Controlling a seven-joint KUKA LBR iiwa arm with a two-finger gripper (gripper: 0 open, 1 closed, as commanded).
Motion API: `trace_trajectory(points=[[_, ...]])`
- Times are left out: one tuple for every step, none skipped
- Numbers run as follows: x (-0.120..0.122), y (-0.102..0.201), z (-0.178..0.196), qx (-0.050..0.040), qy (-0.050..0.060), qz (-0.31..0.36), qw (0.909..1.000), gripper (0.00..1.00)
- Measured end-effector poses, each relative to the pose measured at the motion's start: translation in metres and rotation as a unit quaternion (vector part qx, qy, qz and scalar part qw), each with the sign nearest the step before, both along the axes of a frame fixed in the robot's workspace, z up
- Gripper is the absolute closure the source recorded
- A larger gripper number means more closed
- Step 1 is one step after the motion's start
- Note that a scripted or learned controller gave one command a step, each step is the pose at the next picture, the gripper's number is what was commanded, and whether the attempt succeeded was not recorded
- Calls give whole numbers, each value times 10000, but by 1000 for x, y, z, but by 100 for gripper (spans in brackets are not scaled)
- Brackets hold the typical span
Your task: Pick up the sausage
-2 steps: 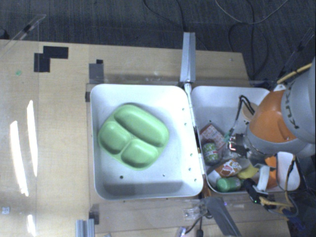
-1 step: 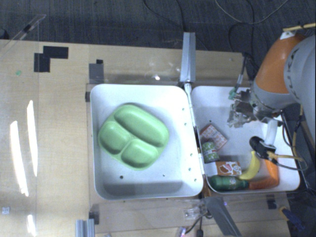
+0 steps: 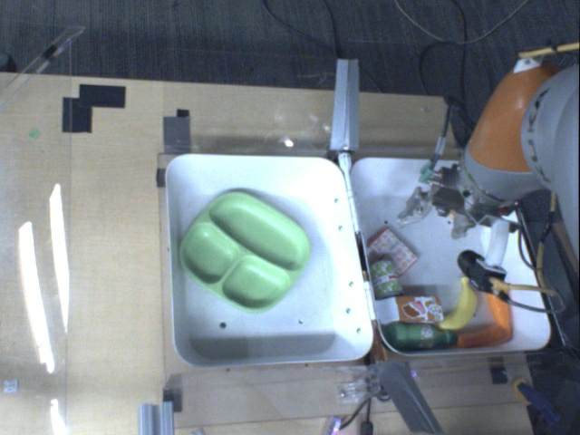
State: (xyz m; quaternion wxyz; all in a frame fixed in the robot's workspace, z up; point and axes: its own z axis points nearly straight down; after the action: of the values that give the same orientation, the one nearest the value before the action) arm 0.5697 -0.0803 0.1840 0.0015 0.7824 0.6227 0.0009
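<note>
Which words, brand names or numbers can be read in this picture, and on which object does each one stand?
None can be read.
Patterned red and white packet: print too small and blurred.
Small green packet: label blurred.
Orange and white box: picture on it, letters unreadable.
Dark green bottle: no legible label.

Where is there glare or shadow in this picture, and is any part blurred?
In the camera view, pale glare streaks lie on the bench at the left; a soft shadow falls on the left bin floor below the green plate; the gripper looks slightly blurred over the right bin.
</note>
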Motion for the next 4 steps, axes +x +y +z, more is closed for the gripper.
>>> trace_trajectory(points=[[-61, -29, -89, 7, 11, -849, 9964, 0], [-53, 24, 0, 8, 3, -804, 9968, 0], [-18, 77, -1, 4, 16, -1491, 9888, 0], [-20, 21, -1, 5, 13, -1936, 9811, 0]])
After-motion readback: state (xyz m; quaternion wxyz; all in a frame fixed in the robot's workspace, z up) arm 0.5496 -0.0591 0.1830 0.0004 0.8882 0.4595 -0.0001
